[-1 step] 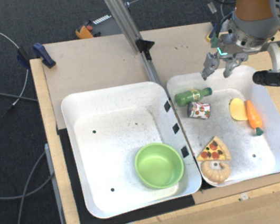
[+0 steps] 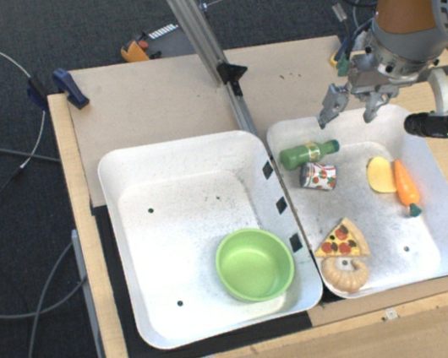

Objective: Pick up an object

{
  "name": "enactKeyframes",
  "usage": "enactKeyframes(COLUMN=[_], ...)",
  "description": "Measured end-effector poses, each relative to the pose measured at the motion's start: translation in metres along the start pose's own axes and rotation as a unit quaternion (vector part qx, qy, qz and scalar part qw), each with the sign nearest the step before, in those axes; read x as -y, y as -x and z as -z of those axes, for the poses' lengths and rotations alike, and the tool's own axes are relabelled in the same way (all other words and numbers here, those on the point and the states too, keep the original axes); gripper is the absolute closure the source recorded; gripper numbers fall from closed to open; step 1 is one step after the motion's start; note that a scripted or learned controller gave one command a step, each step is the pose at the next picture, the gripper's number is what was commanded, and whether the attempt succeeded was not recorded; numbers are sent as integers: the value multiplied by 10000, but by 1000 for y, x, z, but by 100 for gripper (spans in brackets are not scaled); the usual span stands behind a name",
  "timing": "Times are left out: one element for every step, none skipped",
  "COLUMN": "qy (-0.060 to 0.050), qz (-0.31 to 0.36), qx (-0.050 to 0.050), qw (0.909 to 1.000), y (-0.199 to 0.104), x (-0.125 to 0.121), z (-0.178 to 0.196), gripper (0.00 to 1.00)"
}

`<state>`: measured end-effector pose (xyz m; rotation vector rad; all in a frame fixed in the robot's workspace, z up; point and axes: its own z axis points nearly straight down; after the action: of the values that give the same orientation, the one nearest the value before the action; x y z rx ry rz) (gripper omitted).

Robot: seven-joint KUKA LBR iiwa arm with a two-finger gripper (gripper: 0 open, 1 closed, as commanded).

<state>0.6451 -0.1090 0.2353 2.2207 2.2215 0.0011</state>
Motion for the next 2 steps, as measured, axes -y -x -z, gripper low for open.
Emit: enactKeyframes(qy=[-20, -20], qz=[1, -2], qx=[-1, -1], qw=[10000, 10000], y=[-2, 5], x=[-1, 0], z=[-42, -86], gripper=[0, 0])
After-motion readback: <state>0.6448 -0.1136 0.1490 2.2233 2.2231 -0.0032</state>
